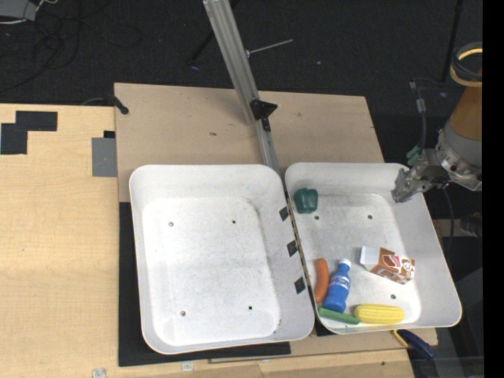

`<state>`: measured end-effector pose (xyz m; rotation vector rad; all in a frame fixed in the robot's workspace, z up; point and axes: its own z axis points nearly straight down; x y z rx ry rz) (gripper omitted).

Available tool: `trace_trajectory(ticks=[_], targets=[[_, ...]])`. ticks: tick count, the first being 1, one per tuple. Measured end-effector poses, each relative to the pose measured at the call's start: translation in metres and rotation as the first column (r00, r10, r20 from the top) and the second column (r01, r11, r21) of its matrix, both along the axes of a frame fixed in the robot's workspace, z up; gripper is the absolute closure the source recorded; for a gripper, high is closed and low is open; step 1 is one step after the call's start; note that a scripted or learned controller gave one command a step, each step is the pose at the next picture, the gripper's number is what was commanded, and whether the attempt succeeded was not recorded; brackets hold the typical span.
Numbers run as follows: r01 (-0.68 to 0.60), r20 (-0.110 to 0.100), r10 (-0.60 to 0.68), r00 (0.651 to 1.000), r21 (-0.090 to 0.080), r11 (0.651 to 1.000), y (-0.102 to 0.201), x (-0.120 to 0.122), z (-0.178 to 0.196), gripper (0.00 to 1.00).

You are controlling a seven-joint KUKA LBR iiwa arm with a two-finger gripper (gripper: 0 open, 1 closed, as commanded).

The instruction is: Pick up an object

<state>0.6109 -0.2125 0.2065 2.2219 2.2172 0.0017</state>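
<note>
- My jaws: at the upper-right corner of the right bin, over its rim. Whether apart or together, I cannot tell; too small and blurred. Nothing is seen between them.
- Candidate objs, all in the right bin, well apart from my jaws: green block near the bin's upper-left corner by the divider; orange carrot-like piece and blue bottle w/ white cap, side by side in the lower left; yellow corn cob along the bottom wall, w/ a green strip just beside it; small carton, red-brown and white, lying tilted at mid-right.
- Why so placed (judgement): objs lie loose and clustered toward the lower wall, probably scattered, not arranged. Green block sits alone w/ bare floor around it, so prob. the easiest approach. Carrot and bottle touch or nearly so; a crowded grip.
- Left bin: white floor w/ small dark dots.
- Tabletop: bare tan board behind both bins; slanted metal rail crosses it.
- Labels: carton has a printed face, not legible. Bottle markings too small to read. No brand readable.
- Task status (judgement): pick not yet done.
</note>
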Motion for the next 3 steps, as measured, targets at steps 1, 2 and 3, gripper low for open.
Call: trace_trajectory(ticks=[1, 2, 3], targets=[[-0.001, -0.004, 0.001, 1.0, 0.001, 1.0, 0.0, 0.0, -0.004, 1.0], [-0.006, -0.006, 0.006, 1.0, 0.005, 1.0, 0.056, -0.001, -0.01, 1.0], [-0.007, -0.007, 0.008, 1.0, 0.005, 1.0, 0.113, -0.012, -0.007, 1.0]])
